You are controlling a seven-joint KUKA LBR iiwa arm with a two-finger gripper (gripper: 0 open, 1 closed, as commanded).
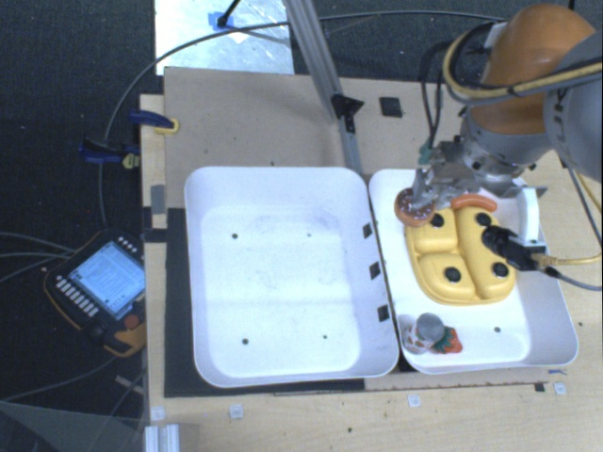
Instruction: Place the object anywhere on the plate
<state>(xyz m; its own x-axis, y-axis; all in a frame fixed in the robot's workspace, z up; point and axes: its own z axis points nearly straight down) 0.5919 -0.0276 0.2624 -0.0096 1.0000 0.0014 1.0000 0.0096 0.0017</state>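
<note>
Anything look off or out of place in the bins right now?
Nothing spilled or damaged. The yellow plate sits in the right bin; the gripper is over a donut-like object at its far-left corner, and small items lie apart near the front.

Two white bins (283, 347) side by side on the surface (264, 121). Yellow sectioned plate (462, 262) in the right bin, gripper (421, 194) over a pink doughnut (413, 210) at its corner.

Bright, even overhead light. The white bins (273, 281) glare slightly, nearly washed out. Shadows are soft and faint. Picture slightly grainy and soft; dark floor beyond the tabletop (254, 121) edges.
</note>
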